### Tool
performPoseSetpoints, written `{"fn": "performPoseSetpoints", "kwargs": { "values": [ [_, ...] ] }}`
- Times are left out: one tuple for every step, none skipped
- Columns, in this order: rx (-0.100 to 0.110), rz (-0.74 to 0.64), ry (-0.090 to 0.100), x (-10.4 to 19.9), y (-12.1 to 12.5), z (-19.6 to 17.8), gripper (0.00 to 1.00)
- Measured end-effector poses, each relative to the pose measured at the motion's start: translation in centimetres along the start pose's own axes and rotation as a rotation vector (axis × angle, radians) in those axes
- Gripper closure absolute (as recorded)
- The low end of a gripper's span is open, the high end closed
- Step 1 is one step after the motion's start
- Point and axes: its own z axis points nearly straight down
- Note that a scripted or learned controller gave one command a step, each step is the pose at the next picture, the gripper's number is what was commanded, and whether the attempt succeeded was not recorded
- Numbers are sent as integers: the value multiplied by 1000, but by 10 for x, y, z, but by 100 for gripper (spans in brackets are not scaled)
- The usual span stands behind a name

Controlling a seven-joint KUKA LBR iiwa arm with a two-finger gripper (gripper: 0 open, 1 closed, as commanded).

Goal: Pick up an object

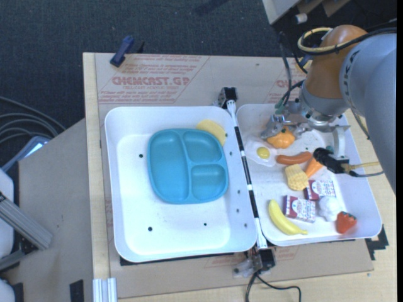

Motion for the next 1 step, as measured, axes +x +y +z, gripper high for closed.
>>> {"fn": "performPoseSetpoints", "kwargs": {
  "values": [
    [2,-1,1,75,-17,-113,100]
  ]
}}
